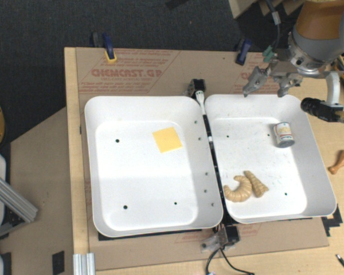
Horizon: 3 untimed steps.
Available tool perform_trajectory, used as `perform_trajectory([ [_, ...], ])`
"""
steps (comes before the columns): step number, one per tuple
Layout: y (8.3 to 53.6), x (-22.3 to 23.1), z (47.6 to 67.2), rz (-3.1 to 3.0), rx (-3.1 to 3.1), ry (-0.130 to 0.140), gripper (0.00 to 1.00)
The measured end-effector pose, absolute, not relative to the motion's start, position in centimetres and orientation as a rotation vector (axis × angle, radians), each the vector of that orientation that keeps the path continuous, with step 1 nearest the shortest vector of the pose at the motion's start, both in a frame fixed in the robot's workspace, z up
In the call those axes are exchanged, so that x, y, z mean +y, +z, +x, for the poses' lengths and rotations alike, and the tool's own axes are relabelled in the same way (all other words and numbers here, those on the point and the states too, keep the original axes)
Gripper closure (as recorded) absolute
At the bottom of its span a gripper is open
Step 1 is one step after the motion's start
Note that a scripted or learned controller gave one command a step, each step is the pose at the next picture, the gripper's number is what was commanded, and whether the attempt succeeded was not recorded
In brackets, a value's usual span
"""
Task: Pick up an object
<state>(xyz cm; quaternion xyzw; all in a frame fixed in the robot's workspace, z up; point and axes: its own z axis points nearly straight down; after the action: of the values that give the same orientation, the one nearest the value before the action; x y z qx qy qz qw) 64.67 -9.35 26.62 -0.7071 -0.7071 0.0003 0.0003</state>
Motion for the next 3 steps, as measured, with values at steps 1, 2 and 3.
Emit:
perform_trajectory([
  [1, 27.7, -9.3, 64.7, -2.222, -2.224, -0.002, 1.00],
  [2, 37.0, -5.7, 66.8, -2.222, -2.233, -0.012, 1.00],
  [3, 29.5, 5.1, 66.5, -2.205, -2.227, 0.006, 1.00],
])
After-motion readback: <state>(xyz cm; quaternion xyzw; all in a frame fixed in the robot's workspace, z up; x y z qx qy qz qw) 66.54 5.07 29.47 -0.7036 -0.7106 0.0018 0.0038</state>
